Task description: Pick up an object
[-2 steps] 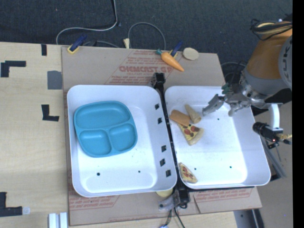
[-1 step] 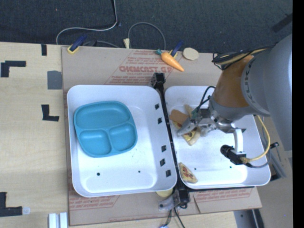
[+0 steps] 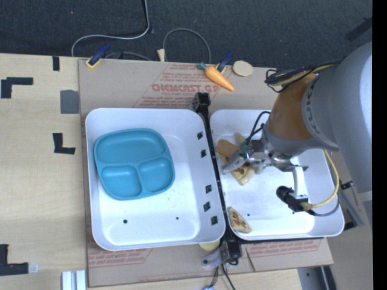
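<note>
Pincer is down in the right bin, near its left wall, arm coming in from the upper right with the orange band just above the wrist. Can't tell if the pincer is released or clenched (fingers are a blur against the clutter underneath).

Right at the pincer tip: a small yellowish food-like piece with a dark patch, touching or just under it; can't tell which. Just above the pincer, a brown wedge-shaped piece, close beside the tip. Nothing visibly lifted.

Further down from the pincer, same bin, near the bottom-left corner: a pizza-slice toy, well apart from the tip, lying flat.

Left of the pincer, across the black divider: left bin with a blue compartment plate lying flat, three sections.

Up from the pincer, outside the bins on the desk: toy carrot on the cardboard sheet, and a small round beige disc just to its right.

Yellow cable loops to the right of the pincer, by the black connector.
</note>
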Action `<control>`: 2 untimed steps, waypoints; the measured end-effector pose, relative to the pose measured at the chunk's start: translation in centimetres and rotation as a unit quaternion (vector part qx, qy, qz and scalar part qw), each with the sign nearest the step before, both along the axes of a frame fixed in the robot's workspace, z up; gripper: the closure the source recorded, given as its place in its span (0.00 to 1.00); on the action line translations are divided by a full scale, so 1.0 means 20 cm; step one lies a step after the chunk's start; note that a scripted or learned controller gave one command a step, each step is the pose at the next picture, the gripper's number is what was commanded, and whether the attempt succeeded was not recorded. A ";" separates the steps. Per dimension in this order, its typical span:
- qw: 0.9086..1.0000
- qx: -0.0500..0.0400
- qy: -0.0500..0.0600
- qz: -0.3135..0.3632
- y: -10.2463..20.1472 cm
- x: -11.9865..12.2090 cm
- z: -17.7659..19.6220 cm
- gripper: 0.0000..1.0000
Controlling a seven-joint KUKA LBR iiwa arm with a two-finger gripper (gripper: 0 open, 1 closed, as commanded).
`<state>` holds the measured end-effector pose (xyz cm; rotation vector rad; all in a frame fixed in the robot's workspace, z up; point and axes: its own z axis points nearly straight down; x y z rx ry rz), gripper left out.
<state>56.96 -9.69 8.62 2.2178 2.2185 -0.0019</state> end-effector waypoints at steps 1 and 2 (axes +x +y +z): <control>1.000 0.001 0.000 0.001 0.00 0.28 0.00 0.00; 1.000 0.002 -0.006 0.003 0.12 0.51 0.53 0.00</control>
